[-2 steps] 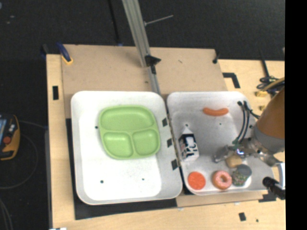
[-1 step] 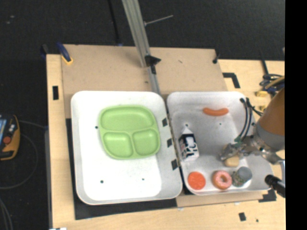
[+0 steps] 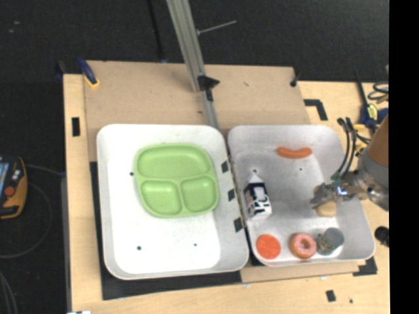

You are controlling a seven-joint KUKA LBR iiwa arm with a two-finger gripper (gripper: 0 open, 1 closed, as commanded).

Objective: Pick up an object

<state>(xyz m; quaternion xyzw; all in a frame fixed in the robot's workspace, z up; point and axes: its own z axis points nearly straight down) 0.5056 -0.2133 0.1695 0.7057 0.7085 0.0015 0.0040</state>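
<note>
We saw the claw (image 3: 325,196) low in the right bin (image 3: 308,139), near its right wall, over a small tan obj (image 3: 327,208); couldn't tell if it was apart or clamped. Hot dog (image 3: 294,152), donut (image 3: 302,245), orange disc (image 3: 268,246) and b/w carton (image 3: 257,199) lay nearby. Our advice: centre over the tan obj, descend straight, close firmly, lift slowly w/o clipping the wall.

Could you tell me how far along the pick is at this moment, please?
Nothing looks picked yet: the sausage, milk carton, orange disc, pink doughnut and grey can all lie in the right bin. In hand: the gripper is low over a tan object by the right wall. Left: grasping and lifting.
</note>
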